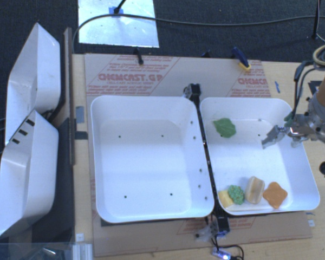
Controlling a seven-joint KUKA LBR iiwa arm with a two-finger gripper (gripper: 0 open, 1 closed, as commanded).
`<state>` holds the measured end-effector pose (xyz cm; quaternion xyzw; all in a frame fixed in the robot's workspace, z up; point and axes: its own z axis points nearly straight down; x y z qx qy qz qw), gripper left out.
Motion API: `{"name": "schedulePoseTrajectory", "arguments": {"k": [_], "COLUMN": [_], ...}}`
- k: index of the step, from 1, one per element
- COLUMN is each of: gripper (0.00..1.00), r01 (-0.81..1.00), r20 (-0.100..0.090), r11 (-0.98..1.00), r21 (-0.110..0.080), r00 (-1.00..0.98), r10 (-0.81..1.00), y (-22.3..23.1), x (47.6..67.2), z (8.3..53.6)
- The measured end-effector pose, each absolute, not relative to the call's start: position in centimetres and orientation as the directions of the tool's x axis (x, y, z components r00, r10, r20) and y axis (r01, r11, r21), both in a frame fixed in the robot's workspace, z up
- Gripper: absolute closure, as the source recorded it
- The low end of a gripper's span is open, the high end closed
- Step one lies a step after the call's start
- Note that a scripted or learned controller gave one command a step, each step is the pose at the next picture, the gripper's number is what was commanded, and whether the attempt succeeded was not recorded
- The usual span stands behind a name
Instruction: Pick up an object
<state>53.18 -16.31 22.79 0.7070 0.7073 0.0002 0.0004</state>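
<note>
The right bin [292,161] holds a flat green piece [225,127] near its far left. Along its near edge lie a yellow piece [225,198], a green knobbly piece [236,194], a tan bread-like piece [254,189] and an orange piece [275,194]. My gripper [279,134] hangs over the right side of this bin, its grey fingers [271,138] pointing left, well apart from all the objects. Nothing shows between the fingers.
The left bin [146,156] sits beside the right one, with a black divider [205,150] between them. Spare white bins [30,129] lean at the far left. A blue clamp [241,58] and cables lie at the bench's back.
</note>
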Motion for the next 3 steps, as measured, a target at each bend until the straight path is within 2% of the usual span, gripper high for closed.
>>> {"name": "schedulePoseTrajectory", "arguments": {"k": [1,2,3], "gripper": [0.0,0.0,0.0], "r01": [1.0,1.0,1.0], "r20": [0.001,0.0,0.0], "r11": [0.001,0.004,0.003], "r21": [-0.002,0.003,0.002], "r00": [-0.001,-0.004,-0.003], "r10": [1.0,1.0,1.0], "y": [-13.7,-12.3,-10.5], "x": [50.9,57.9,62.1], "z": [8.3,8.5,8.5]}}
